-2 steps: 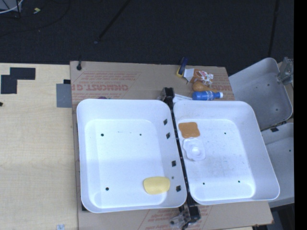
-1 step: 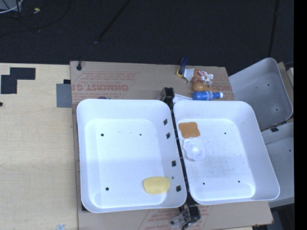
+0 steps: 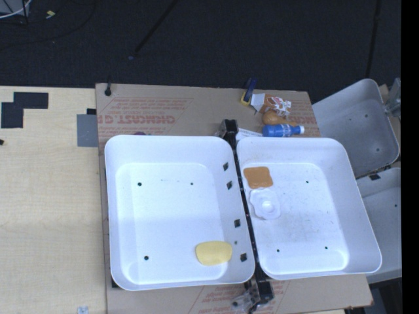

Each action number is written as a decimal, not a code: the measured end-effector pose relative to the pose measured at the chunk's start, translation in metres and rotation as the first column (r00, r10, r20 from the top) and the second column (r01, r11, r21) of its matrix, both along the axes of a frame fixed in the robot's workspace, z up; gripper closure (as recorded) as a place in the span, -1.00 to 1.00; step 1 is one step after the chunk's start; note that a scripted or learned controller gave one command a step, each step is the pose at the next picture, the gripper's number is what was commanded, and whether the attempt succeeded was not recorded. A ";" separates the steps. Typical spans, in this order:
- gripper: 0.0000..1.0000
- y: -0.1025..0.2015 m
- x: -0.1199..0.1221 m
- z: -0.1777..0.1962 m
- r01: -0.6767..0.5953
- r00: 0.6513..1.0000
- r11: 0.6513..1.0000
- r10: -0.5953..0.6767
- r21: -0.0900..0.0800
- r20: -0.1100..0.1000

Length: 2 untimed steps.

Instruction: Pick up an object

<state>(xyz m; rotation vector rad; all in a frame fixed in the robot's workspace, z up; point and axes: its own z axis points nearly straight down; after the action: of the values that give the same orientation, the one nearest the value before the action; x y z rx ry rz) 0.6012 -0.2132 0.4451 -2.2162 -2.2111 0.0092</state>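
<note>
While the two white bins sit side by side on a cardboard sheet over the worktop, a pale yellow lump lies in the left bin near its front right corner. A flat orange-brown pad lies in the right bin by the dividing edge, with a white piece touching its near side. A blue bottle lies behind. Whether the claw is released or clenched cannot be told.
</note>
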 end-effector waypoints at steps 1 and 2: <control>1.00 0.078 -0.022 0.099 -0.010 1.000 1.000 0.010 -0.003 0.020; 1.00 0.122 -0.054 -0.085 -0.005 1.000 1.000 0.005 0.001 -0.009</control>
<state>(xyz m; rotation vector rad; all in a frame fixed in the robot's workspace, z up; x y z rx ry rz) 0.5471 -0.0916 0.3596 -2.2060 -2.2114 0.0174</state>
